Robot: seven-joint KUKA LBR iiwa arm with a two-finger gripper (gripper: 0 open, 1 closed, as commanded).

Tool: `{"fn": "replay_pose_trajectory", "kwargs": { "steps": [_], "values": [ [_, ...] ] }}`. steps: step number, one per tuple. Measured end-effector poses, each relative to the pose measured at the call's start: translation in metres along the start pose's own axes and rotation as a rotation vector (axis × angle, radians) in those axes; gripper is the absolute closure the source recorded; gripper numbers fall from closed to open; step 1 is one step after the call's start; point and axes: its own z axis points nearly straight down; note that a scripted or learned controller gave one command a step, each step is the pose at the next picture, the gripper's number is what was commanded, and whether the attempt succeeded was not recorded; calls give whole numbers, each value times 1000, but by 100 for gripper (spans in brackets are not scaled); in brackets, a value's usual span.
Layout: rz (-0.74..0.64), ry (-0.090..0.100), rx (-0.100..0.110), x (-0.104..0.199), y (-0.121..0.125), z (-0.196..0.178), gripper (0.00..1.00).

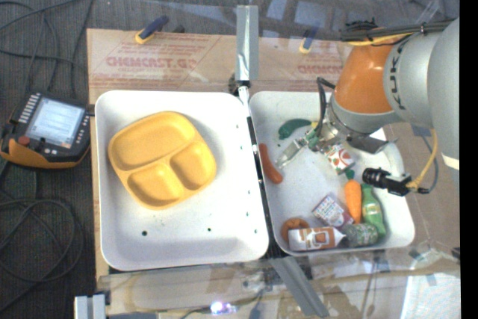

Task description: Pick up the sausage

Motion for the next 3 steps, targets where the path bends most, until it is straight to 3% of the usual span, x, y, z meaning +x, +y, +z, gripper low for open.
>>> {"fn": "replay_pose_trajectory", "kwargs": {
  "steps": [1,2,3],
  "values": [
    [211,0,-11,0,0,26,0],
    [425,-2,-16,4,3,26,0],
    [286,-6,-13,3,-3,26,0]
  ]
}}
